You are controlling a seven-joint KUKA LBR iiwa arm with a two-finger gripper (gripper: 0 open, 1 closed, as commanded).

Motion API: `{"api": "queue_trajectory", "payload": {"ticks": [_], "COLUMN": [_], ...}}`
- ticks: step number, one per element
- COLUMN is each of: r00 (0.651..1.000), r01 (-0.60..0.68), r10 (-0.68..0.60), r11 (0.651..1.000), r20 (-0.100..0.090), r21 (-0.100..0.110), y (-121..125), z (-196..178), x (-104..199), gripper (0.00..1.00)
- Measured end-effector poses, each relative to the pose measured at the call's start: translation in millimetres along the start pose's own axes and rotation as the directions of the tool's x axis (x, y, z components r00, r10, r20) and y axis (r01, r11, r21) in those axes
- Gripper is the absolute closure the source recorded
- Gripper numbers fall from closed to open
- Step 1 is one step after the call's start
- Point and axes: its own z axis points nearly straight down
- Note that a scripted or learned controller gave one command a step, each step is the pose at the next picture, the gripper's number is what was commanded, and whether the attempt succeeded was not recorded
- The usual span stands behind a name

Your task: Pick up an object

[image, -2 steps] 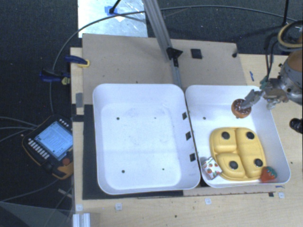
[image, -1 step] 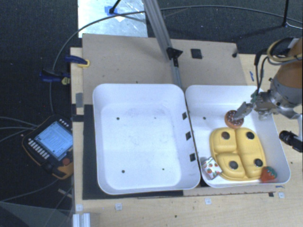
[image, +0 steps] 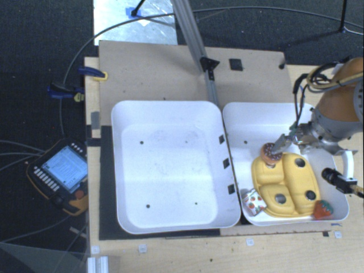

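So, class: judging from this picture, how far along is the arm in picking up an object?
Done: the arm has reached into the right bin, its tool low over the small round brown piece beside the yellow toy. In hand: nothing visibly. Left: a secure grasp and the lift.

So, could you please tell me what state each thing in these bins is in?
yellow toy: lying flat in the right bin.
donut-shaped piece: resting on the yellow toy's upper left corner.
strawberry: beside the toy's lower right corner.
gripper: lowered to the donut-shaped piece.
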Motion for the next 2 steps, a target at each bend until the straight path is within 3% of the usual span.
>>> {"api": "queue_trajectory", "payload": {"ticks": [1, 2], "r00": [1.0, 1.0], "r01": [0.002, 0.001], "r10": [-0.002, -0.001], "r11": [1.0, 1.0], "r20": [0.003, 0.003], "r21": [-0.013, -0.016], "y": [3.7, 4.4], "z": [0.1, -9.8], "x": [-0.3, -0.5], "gripper": [0.0, 1.0]}}
